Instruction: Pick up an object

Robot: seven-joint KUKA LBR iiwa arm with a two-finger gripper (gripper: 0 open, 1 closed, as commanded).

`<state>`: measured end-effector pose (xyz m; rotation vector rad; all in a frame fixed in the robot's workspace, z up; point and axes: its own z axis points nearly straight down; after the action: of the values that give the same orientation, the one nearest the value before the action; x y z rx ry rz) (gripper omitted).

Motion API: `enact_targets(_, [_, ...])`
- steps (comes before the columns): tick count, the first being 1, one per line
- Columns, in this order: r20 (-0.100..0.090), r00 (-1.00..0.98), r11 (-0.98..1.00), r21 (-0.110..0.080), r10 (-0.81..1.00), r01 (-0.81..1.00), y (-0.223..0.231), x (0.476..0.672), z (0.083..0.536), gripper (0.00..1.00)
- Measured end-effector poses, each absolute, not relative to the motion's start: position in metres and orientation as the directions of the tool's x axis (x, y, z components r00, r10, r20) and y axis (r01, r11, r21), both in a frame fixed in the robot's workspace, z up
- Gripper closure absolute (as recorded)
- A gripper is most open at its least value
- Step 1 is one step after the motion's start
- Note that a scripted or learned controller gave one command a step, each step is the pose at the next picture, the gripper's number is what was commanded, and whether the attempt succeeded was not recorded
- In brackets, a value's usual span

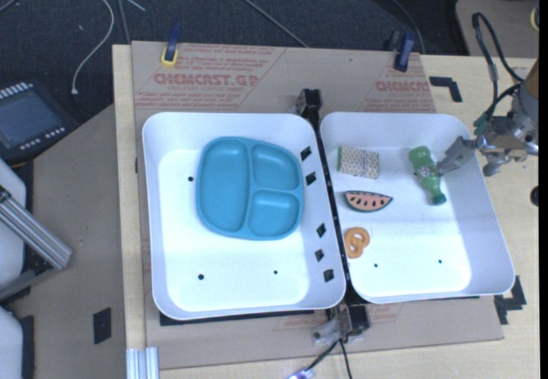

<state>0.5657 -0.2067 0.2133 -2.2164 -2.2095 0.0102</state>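
Observation:
In the right bin lie a green bottle-shaped toy, a watermelon slice, a speckled square pad and an orange pretzel-like ring. My gripper hangs over the bin's right rim, just right of the green toy. Its fingers are spread open, one finger ending close to the toy's upper end. Nothing sits between them.
The left bin holds a blue divided plate. A black divider with clips runs between the two bins. Blue clamps sit at the board's back edge, and cables trail across the dark floor behind.

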Motion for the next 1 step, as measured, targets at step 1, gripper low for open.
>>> enact_targets(1, [0.001, 0.0, 0.0, -0.001, 1.0, 1.0, -0.2062, 0.5686, 0.22, 0.0])
